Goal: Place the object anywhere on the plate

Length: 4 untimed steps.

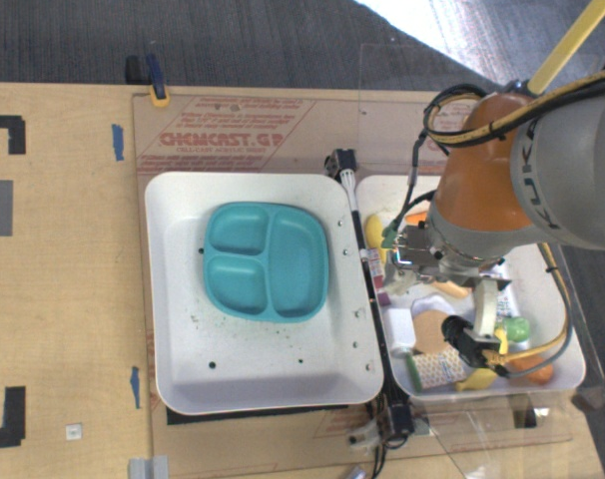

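Note:
A teal plate (267, 261) with three compartments lies in the left white bin (183, 357); nothing rests on it. My gripper (414, 265) hangs low over the left half of the right bin (572, 352), under the grey and orange wrist, which hides much of the bin. Several small objects lie below and around it: a yellow piece (373, 230) at the bin's left wall, a tan piece (428, 333), a speckled packet (437, 369), a green piece (518, 329) and an orange piece (538, 372). Nothing visible sits between the fingers.
A thin divider rail (367, 267) separates the two bins. Both bins rest on a cardboard sheet (223, 133) on the wooden bench. A yellow cable (542, 352) loops over the right bin's near corner.

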Each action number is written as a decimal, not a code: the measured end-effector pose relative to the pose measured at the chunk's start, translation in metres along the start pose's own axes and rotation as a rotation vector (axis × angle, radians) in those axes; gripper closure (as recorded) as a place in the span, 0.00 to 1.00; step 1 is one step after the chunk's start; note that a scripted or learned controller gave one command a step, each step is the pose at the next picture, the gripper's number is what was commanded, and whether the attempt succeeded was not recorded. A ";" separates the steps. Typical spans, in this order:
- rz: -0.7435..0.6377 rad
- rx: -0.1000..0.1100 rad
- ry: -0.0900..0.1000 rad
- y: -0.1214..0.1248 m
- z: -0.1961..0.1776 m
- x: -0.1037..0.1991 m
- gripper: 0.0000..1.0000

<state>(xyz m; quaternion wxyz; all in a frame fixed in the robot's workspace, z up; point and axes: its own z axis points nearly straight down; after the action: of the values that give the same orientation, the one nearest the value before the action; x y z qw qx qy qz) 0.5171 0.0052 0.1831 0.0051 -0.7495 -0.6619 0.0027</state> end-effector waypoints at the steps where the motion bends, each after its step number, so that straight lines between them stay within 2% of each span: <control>1: 0.288 -0.012 0.000 -0.017 -0.049 0.059 1.00; 2: 0.287 -0.011 -0.002 -0.017 -0.049 0.059 0.00; 3: 0.285 -0.012 -0.002 -0.017 -0.059 0.059 1.00; 4: 0.285 -0.011 -0.003 -0.017 -0.058 0.059 0.00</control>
<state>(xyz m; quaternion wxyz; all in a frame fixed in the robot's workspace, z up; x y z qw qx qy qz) 0.5084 0.0659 0.2419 -0.0004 -0.8359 -0.5489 0.0007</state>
